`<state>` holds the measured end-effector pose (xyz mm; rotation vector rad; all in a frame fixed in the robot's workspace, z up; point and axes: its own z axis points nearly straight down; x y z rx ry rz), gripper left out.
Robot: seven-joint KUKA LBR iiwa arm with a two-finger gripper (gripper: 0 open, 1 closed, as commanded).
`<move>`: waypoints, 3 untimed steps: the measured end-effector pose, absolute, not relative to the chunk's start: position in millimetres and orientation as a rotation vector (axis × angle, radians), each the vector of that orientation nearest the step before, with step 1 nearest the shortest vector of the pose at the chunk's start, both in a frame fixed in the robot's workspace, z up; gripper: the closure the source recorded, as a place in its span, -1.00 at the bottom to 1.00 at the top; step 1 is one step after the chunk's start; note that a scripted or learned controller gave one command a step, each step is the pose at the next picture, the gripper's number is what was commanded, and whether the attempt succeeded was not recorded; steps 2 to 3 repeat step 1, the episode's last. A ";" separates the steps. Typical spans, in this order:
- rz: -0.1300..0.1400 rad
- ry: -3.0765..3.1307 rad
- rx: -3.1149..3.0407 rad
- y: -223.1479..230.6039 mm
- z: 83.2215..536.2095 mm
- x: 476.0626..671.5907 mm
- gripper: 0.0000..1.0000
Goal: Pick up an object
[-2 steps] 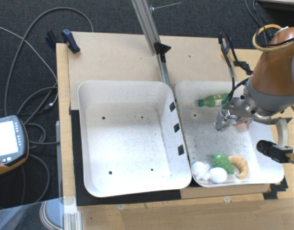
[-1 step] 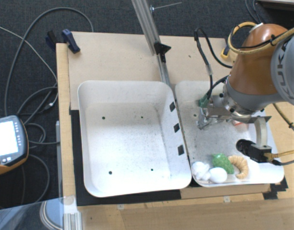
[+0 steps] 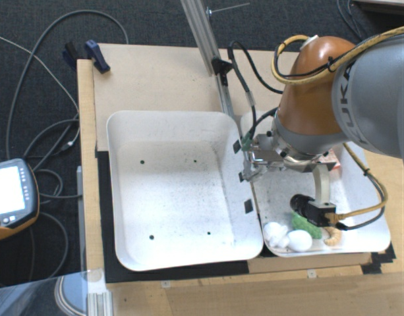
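Note:
My gripper [image 3: 253, 160] hangs below the grey and orange wrist, low over the left side of the right bin [image 3: 379, 242], close to the wall shared with the left bin. Most of it is hidden by the wrist. At the right bin's front edge lie two white rounded objects [image 3: 275, 231] [image 3: 299, 240], a green object [image 3: 308, 224] and a small tan object [image 3: 332, 237], all in front of the gripper and to its right. A red-and-white item [image 3: 331, 158] peeks out from behind the arm.
The left bin [image 3: 122, 130] stands beside the right one on the bench. A slanted metal post [image 3: 198, 25] rises behind the bins, with black cables running down to the wrist. A blue clamp [image 3: 96, 54] sits at the bench's far left corner.

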<state>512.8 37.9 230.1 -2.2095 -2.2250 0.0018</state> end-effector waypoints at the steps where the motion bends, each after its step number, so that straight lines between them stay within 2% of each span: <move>1: -0.002 -2.227 -2.213 85.9 222.5 520.1 1.00; 3: -0.002 -2.227 -2.213 85.9 222.5 520.1 1.00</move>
